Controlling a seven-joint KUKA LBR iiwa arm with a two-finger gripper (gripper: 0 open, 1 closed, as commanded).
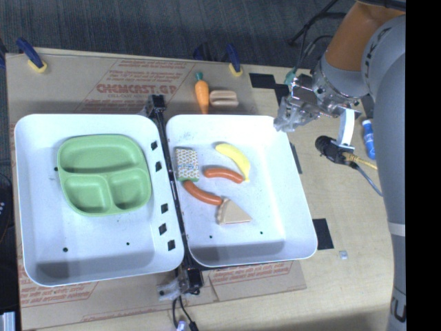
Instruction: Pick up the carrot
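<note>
A grey robot arm with an orange band (365,33) hangs over the upper right of the frame, its two-finger gripper (288,121) poised at the top right corner of the right-hand shallow white bin (293,205). From where I stand the metal fingers are a blur against the bin rim; whether they are spread or closed cannot be told, and nothing is visibly between them.

The small orange carrot with a green top (201,94) lies outside both bins, on the brown cardboard sheet (131,81) just above the right bin's upper left corner. Its long axis runs nearly straight up and down the frame, green stem toward the top edge, blunt orange tip toward the bin. Just beside it, to the right, sits a tan-and-pink toy sandwich (223,99).

The risks look plain enough. Two orange-red sausage-shaped toys (223,174) in the right bin, near a yellow banana (233,158), could draw a grab meant for the carrot. A descent slightly off to the right would probably catch the sandwich instead, and fingers closing along the carrot's length rather than across it would likely slip off its rounded body. The bin's raised rim, close below the tip, could also snag a finger.
</note>
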